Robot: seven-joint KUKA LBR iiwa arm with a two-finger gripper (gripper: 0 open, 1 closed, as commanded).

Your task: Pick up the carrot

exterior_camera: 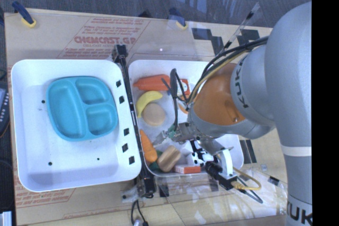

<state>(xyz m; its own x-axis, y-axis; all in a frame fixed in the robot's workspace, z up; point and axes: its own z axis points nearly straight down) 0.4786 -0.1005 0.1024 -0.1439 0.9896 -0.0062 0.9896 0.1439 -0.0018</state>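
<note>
A small orange carrot [148, 146] lies at a slant by the left wall of the right bin [159, 64], near its front. A longer orange piece [152, 82] lies across the back of that bin. The grey arm with its orange band [220, 100] hangs over the bin's right half. My gripper [178, 135] sits low under the wrist, a little to the right of the small carrot and apart from it. The wrist hides most of the gripper.
A yellow banana [148, 100], a round beige item [154, 114], a tan bread-like piece [168, 159] and a red-and-white block [187, 169] crowd round the carrot. The left bin [21, 114] holds a blue divided plate [82, 108]. Cables loop above the wrist.
</note>
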